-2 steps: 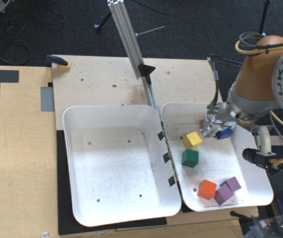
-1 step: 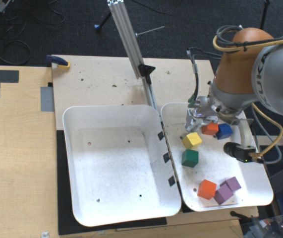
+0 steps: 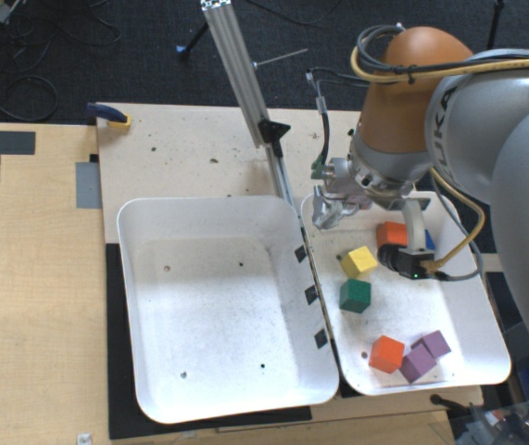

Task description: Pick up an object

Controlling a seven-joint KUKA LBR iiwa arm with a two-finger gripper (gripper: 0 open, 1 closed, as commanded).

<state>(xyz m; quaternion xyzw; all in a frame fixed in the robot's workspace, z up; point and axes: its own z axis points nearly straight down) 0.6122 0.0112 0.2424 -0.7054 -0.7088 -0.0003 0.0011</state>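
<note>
On the wooden bench, the right bin holds yellow, green, orange and purple blocks; the gripper hangs above it.

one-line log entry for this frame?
phase: approach | gripper: over right bin, upper left | nearest: yellow block | holding: nothing visible | left bin: no blocks

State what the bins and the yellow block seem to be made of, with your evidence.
Bins: probably moulded plastic, white, smooth, with rounded corners and a thin lip. Yellow block: likely painted wood or foam; flat matte faces, crisp edges, no shine. Which one cannot be told.
</note>
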